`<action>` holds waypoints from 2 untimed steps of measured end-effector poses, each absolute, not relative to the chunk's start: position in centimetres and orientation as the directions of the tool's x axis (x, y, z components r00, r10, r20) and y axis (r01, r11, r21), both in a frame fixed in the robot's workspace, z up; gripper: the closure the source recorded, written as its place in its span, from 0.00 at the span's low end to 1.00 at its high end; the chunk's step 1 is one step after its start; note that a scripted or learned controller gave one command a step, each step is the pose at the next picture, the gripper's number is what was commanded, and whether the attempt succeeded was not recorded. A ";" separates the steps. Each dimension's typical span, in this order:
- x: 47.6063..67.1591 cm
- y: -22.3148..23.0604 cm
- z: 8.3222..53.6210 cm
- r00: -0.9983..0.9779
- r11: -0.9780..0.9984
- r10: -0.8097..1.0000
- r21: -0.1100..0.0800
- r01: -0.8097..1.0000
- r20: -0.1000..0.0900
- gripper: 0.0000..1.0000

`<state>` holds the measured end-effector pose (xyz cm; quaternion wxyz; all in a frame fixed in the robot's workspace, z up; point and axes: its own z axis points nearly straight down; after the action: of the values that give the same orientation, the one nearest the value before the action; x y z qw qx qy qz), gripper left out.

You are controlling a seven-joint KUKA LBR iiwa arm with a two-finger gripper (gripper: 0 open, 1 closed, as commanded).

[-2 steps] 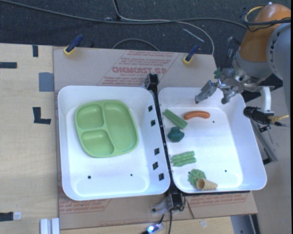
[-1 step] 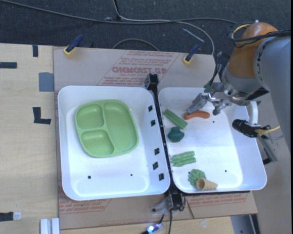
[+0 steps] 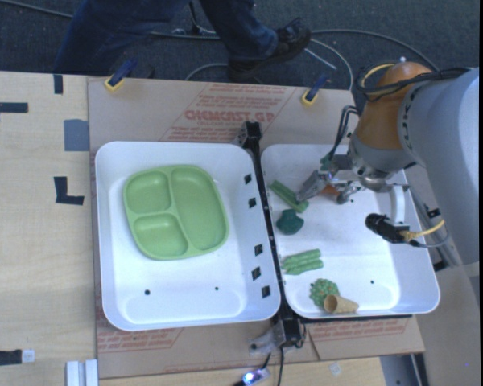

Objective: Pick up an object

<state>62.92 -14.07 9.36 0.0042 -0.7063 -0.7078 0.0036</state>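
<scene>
Gripper [image 3: 326, 185] sits low in the right bin [image 3: 386, 296], near its far edge, slanted toward the divider between the two bins. Fingers are spread, released; nothing lies between them. An orange-red bit shows just beside the fingers; cannot tell whether it is a toy or part of the tool.

Nearest thing is the green stick [image 3: 288, 195], lying slantwise just beyond the fingertips, close to the bin's left wall. Judgement: the slanted reach suits this piece, since the open fingers point roughly at its near end. Just nearer the front, the dark green lump [image 3: 290, 222] rests beside the stick, close enough to get nudged if the fingers close wide.

Further toward the front edge lies a pale green pod [image 3: 302, 260], well apart from the gripper. At the front edge, a leafy green piece [image 3: 323, 289] touches a tan cone [image 3: 340, 302].

Left bin [image 3: 177, 304] carries a green divided plate [image 3: 175, 211], likely a drop place, not a target.

No pick made yet.
</scene>
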 end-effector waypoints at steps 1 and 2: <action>63.0 -14.1 8.4 -0.002 0.002 1.000 -0.006 1.000 0.000 0.00; 63.3 -13.9 9.4 -0.004 0.004 1.000 0.001 1.000 0.003 1.00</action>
<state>63.32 -13.91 9.40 0.0005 -0.7056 -0.7086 -0.0013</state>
